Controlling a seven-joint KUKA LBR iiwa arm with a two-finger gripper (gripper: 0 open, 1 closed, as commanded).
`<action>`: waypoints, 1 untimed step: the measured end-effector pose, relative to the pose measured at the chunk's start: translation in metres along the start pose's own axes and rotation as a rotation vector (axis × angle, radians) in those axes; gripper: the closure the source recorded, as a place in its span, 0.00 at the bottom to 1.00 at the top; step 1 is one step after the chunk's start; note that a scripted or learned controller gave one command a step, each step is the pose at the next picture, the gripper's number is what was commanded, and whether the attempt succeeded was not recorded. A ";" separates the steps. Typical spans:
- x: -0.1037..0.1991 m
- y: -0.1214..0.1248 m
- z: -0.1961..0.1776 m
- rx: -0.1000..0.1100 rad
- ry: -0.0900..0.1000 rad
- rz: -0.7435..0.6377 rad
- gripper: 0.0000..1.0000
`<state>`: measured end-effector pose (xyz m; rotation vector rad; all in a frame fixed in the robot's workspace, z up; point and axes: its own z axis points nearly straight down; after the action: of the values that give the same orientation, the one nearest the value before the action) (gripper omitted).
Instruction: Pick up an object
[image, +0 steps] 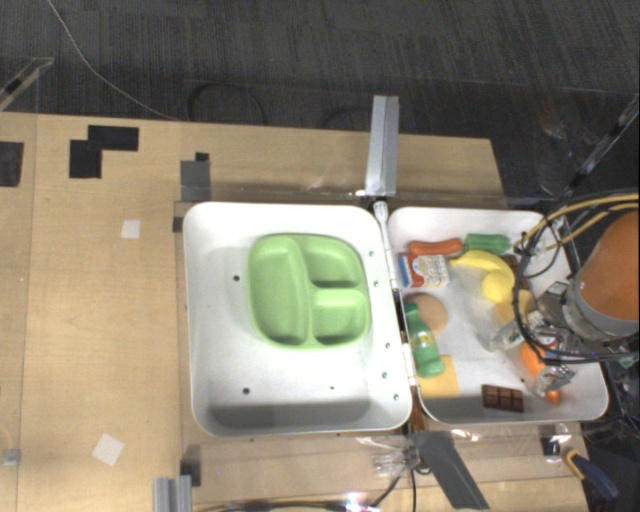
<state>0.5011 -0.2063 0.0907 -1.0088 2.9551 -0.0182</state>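
A pale wooden surface (90, 340) lies under the camera, with dark carpet beyond its far edge and a few black patches near its left corner. Two shallow white bins sit side by side on it, touching along a shared middle edge.

The left bin (215, 400) holds one large thing, a light green divided tray (305, 290), lying flat a little behind the bin's centre.

The right bin (575, 405) is crowded. The grey arm (610, 275) with its orange band hangs over the bin's right side, cables looping round it, and the jaws (545, 365) point down near the bin's right front part; whether they are wide or narrow cannot be told, as wires and fittings cover them.

Among the objects, a yellow banana (488, 272) lies towards the back, just right of a small white carton (428, 268). Behind these are a red-orange piece (435, 246) and a green block (487, 241). A tan egg-shaped thing (430, 312) rests near the left wall, with a green bottle (423, 345) just in front of it, lying over a yellow flat piece (446, 378). A brown chocolate bar (503, 399) lies at the front. A small orange thing (552, 395) sits beside the jaws.
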 end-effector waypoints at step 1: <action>-0.008 0.013 -0.001 -0.004 0.003 -0.239 0.00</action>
<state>0.4994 -0.1912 0.0916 -1.3560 2.8187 -0.0164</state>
